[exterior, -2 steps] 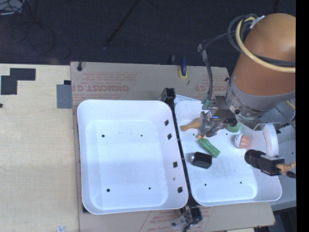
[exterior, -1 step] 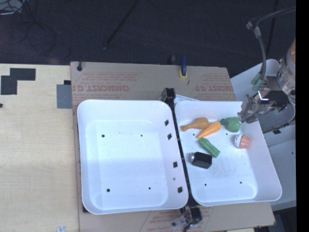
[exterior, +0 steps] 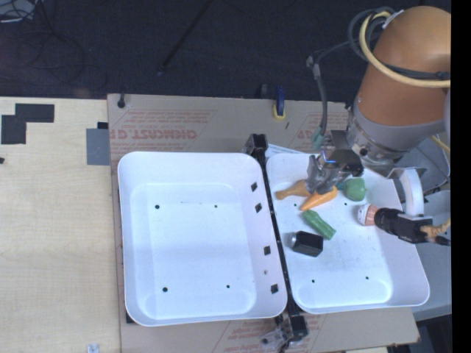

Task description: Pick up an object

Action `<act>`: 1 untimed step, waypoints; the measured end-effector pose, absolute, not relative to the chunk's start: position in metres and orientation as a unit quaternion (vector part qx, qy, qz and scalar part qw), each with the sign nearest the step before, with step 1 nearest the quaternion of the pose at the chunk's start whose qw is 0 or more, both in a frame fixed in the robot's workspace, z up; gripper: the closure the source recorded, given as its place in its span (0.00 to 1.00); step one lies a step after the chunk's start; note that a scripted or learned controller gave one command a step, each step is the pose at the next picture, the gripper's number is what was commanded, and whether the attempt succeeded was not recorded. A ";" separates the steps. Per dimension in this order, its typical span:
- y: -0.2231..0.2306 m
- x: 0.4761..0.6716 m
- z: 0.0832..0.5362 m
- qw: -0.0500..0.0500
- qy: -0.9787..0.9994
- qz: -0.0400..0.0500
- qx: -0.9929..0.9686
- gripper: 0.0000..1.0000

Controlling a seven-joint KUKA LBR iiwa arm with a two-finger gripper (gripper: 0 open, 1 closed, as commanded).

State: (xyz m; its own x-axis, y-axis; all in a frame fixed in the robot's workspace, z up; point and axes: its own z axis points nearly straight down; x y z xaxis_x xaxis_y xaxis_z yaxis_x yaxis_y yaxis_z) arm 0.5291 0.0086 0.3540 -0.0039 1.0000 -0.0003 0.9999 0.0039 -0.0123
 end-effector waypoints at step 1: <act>0.001 0.474 0.382 0.002 -0.707 0.001 -0.707 1.00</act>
